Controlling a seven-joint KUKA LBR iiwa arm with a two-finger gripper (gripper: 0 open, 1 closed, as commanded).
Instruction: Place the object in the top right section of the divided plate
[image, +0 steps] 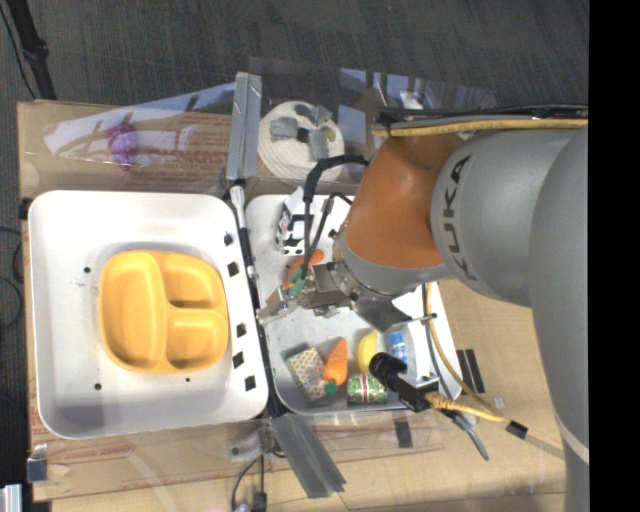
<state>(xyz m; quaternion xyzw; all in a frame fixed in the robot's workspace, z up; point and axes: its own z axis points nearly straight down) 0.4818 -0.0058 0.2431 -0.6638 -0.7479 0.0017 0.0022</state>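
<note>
**A:** Where is the gripper, and why there?

**B:** It hangs low over the far-left part of the right bin, near the wall shared with the left bin. My guess is that it's there to pick something, since all the loose items lie in that bin and none on the plate.

**A:** Has it got anything?

**B:** I can't tell. The wrist and the orange band of the arm cover it from above, so whether it is open or closed is hidden. A small orange-and-green piece sits right at its tip. It may be the object meant, but I can't see whether it is gripped or only lying beside the tool.

**A:** And the other items?

**B:** They are crowded into the near end of the right bin. A wrapped packet, a carrot, a yellow fruit and a can lie close together, some touching.

**A:** Where should the object end up?

**B:** On the yellow divided plate, which lies flat in the middle of the left bin. It has one large well on the left and two smaller ones on the right. The far right one looks like the target, and nothing lies in it.

**A:** So how far along is it?

**B:** Early, I judge. The pick isn't confirmed, and the carry over the dividing wall isn't yet done.
</note>
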